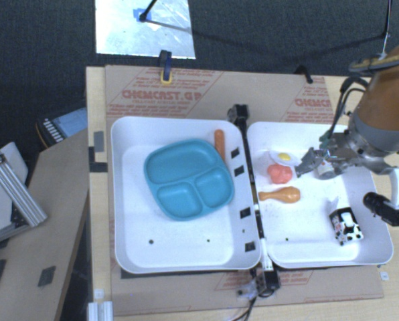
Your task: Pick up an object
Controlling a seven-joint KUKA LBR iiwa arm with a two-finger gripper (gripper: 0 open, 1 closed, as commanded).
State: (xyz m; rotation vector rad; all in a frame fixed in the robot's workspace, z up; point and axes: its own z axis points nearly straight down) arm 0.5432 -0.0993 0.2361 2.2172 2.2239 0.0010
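My gripper [311, 163] hangs over the right bin [370, 249], in its upper middle part. Just left of it lie a white fried-egg toy [284, 157] and a pink-red round toy [279, 174]. Below those, an orange drumstick toy [282, 194] lies on its side. A small black-and-white carton [346, 227] sits near the bin's front right, with a small white piece [331, 202] above it. Nothing visible is held by the gripper.
The left bin [129, 246] holds a blue divided plate [188, 178] and an orange sausage toy [219, 143] by its far right corner. A black divider [248, 179] with clips runs between the bins. A dark fitting [383, 208] juts in at the right.
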